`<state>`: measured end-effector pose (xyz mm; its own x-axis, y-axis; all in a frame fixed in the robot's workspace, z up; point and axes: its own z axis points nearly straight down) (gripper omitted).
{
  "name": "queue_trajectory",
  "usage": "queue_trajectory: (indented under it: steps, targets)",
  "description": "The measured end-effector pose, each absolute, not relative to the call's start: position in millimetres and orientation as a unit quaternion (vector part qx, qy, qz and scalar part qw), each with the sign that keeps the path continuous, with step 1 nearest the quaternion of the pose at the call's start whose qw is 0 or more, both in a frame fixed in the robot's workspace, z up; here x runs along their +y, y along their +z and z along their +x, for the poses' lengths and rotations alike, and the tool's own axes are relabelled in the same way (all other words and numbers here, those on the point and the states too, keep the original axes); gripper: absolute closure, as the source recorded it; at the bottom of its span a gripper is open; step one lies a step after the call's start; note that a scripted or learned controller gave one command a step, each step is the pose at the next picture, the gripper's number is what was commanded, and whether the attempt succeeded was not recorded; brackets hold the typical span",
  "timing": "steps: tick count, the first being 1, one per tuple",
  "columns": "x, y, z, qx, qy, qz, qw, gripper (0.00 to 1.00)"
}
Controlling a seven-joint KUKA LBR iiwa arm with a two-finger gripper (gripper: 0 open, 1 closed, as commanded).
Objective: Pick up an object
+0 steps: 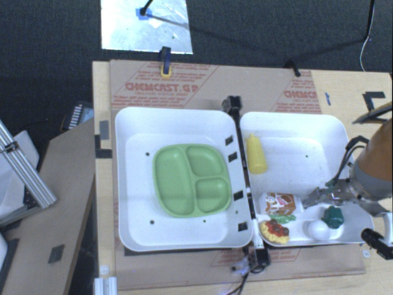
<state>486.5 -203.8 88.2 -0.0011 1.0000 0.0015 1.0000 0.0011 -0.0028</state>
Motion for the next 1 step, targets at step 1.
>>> queue_trajectory:
  steps: [1]
  targets:
    - [-204.9, 101.8, 488.2, -0.707, -0.0004, -0.707, -0.002, 1.0]
